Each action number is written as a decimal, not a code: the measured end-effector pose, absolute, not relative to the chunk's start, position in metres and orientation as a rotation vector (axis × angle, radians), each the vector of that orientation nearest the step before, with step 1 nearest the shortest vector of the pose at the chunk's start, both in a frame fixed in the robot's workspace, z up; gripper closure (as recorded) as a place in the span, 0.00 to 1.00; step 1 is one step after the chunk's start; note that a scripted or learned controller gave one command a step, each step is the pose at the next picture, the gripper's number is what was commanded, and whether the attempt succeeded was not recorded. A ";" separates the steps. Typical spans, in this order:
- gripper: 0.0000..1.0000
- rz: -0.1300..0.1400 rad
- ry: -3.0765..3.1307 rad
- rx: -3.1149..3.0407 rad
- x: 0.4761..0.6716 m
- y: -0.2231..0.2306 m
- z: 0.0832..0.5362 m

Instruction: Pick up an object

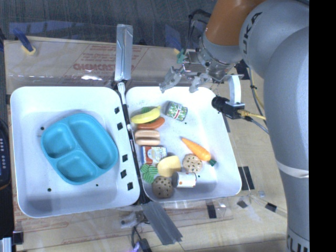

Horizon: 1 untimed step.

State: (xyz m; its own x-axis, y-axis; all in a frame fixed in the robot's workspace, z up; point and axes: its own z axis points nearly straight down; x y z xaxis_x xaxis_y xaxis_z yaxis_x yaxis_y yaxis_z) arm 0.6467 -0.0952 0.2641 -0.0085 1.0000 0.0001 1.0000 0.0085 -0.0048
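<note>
Two shallow white bins are seen side by side on a pale wooden counter, with a sheet of cardboard (pixel 79 56) bearing red print, too blurred to be read, lying behind them and dark carpet beyond. One blue divided tray (pixel 79 147) with three compartments is held in the left bin (pixel 21 140). About ten small toy foods are gathered in the right bin (pixel 223 151): one yellow banana (pixel 145 115), one red sausage (pixel 150 123) just below it, one hot dog (pixel 147 137), one small can (pixel 175 111) with a green and red label that cannot be read, one orange carrot (pixel 196 148), one red and white packet (pixel 155 153), one yellow potato-like piece (pixel 168 165), one green ridged piece (pixel 149 172), two chocolate-chip cookies (pixel 192 164) and one small white cup (pixel 185 180). Letters are seen on the grey arm (pixel 283 62) beside its orange band, but they cannot be read whole. The claw (pixel 184 81) hangs over the far rim of the right bin, above the can, with its two fingers spread wide and nothing between them. All the foods lie in the bin, apart from the claw.
</note>
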 end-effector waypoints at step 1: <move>0.00 0.015 -2.115 -2.310 0.572 -0.150 0.152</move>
State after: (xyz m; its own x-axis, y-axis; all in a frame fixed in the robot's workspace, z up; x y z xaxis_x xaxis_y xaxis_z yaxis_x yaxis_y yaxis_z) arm 0.5717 -0.1495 0.1517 0.0879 0.9961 -0.0007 0.9960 -0.0879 -0.0135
